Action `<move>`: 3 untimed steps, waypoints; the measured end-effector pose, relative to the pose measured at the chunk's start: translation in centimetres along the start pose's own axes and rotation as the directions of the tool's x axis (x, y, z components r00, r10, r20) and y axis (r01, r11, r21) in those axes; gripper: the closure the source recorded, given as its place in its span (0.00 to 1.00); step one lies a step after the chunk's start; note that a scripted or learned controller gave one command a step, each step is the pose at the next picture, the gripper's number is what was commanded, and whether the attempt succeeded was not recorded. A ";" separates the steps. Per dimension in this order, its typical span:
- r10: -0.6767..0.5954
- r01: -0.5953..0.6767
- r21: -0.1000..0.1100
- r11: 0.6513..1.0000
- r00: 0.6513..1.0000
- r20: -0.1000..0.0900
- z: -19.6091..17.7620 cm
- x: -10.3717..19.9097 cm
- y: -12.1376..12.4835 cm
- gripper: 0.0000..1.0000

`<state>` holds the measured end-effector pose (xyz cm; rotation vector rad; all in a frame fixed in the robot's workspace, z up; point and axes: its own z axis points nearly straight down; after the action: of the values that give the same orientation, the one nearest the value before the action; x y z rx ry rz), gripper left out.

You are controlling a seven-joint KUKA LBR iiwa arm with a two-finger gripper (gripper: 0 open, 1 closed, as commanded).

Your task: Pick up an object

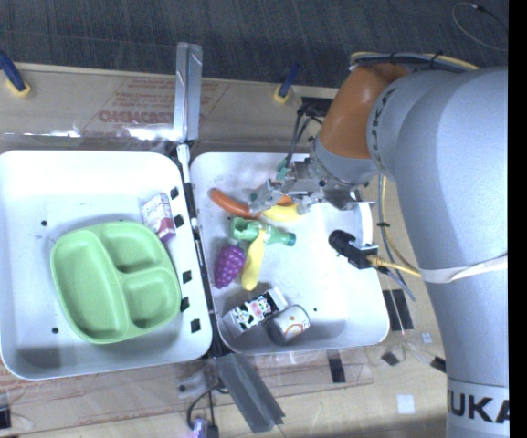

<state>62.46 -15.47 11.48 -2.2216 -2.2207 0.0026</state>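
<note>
Reaching over the right shallow white bin, the grey gripper hovers beside the orange plastic carrot; finger state unclear.

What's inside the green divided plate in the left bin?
The green divided plate shows three bare compartments with nothing in them. A small pink carton lies beside its upper rim, outside it. Whatever is underneath the plate is covered.

Bright, even light falls from above; the two shallow white plastic bins come close to washing out, with soft grey shadows along their inner walls. The big grey robot arm carries a pale sheen. Small items look slightly soft and grainy.
</note>
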 end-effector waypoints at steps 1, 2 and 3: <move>0.006 -0.006 -0.016 1.000 1.000 0.001 1.2 -2.2 1.0 0.00; 0.002 -0.002 -0.022 1.000 1.000 0.005 -0.1 -2.3 1.3 1.00; 0.002 -0.002 -0.022 1.000 1.000 0.005 -0.1 -2.3 1.3 0.00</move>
<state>63.72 -17.73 11.59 -2.2371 -2.2320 -0.0168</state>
